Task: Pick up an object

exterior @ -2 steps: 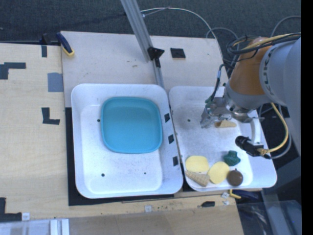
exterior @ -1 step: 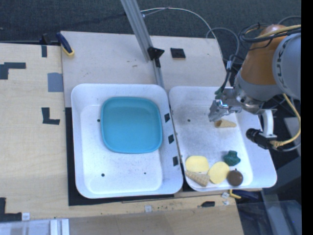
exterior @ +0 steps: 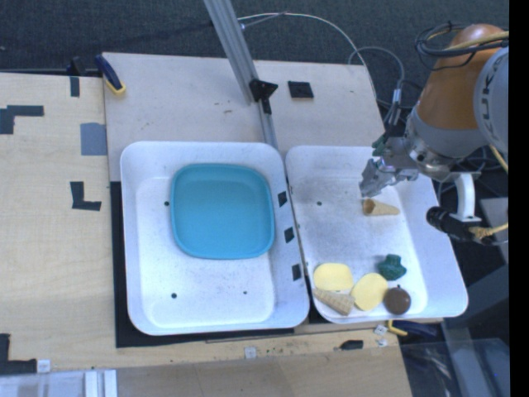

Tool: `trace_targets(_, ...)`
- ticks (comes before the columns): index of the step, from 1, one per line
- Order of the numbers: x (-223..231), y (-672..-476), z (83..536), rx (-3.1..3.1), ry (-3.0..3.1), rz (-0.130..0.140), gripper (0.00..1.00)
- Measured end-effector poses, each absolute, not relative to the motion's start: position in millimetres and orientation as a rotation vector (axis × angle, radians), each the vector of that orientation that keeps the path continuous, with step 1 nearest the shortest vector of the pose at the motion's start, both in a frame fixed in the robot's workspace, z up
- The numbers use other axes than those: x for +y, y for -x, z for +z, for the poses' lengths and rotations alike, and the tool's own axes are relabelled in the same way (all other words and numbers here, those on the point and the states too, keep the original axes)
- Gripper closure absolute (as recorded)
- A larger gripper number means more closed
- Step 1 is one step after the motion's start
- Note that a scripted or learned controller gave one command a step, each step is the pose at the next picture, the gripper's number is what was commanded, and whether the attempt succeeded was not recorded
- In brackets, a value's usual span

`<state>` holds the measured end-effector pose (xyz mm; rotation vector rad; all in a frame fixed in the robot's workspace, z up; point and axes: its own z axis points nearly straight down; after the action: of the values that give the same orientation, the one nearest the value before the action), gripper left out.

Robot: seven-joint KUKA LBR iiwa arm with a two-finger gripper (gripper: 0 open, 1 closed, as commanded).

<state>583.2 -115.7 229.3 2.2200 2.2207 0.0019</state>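
- Nearest the camera, along the near wall of the right bin (exterior: 438, 246), sit a waffle cone (exterior: 334, 302), two yellow rounds (exterior: 333, 276) (exterior: 369, 291), a brown ball (exterior: 397, 301) and, just behind that ball, a green piece (exterior: 392, 265).
- Further back in the same right bin, well apart from that cluster, a small tan wedge (exterior: 381, 208) lies alone on the speckled floor; it looks like the likeliest thing to be picked.
- Directly above the far end of the wedge hangs the end effector (exterior: 374, 185), carried by the grey arm with its orange band (exterior: 456, 73), which comes in over the right bin's far right corner.
- Whether the fingertips touch the wedge or stand just over it I cannot tell, and their state is just as unclear: spread or pressed together cannot be read at this slant, so no hold can be claimed.
- Left of the right bin, the left bin (exterior: 140, 246) holds a blue plate (exterior: 222, 210), out of the way.
- Risk, as a judgement: the wedge is small, low and tapered, so closing fingers could skid it across the floor or pinch only its thin end and drop it on lifting.
- Descending off-centre could also press the fingertips into the bin floor instead of straddling the wedge.
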Motion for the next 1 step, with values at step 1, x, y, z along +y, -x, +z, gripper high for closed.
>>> trace_targets(1,-59.8,-599.1,225.3,2.228,-2.217,0.001,1.0)
